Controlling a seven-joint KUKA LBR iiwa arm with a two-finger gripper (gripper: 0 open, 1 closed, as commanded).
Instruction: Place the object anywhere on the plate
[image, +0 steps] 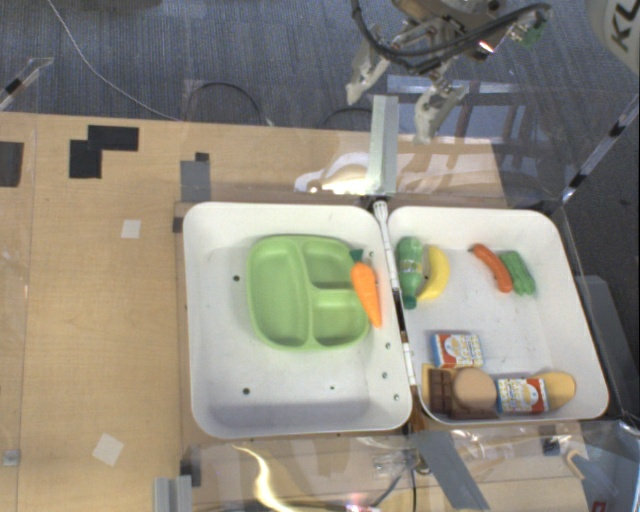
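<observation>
A green divided plate (282, 292) lies in the left white bin (230, 400). An orange carrot (366, 292) rests at the plate's right rim, partly on it, close to the wall between the bins. My gripper (400, 92) hangs high at the top of the camera view, beyond the bins' far edge. Its two fingers (362, 76) stand apart and open with nothing between them.
The right bin (560, 330) holds a green bottle (408, 264), a banana (435, 274), a sausage (491, 267) and a green vegetable (518, 273). Near its front lie a small carton (457, 350), a chocolate bar (440, 392), a brown lump (474, 388) and a labelled bottle (532, 391).
</observation>
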